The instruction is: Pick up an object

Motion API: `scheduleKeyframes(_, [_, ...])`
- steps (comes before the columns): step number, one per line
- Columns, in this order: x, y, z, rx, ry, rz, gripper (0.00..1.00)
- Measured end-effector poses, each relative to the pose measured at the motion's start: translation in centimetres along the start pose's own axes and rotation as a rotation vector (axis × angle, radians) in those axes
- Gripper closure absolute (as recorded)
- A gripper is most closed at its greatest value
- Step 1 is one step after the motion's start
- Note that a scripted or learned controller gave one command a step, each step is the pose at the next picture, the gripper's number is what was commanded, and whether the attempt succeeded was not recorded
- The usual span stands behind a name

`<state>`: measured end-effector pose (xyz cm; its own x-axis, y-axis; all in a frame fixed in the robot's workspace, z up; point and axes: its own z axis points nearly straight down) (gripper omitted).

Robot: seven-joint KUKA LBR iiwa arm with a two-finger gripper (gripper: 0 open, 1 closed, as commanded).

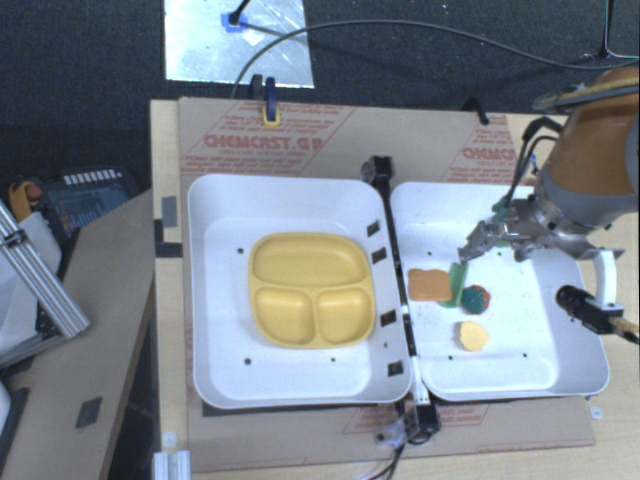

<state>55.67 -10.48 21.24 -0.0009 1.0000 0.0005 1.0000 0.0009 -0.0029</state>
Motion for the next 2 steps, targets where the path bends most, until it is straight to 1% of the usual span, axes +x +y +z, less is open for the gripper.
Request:
scheduleKeyframes(1, [0.8, -0.2, 4.5, 0.0, 0.001, 0.0, 0.0])
scheduleKeyframes(2, [0.8, 0.3, 10.6, -0.001, 0.0, 0.0, 0.0])
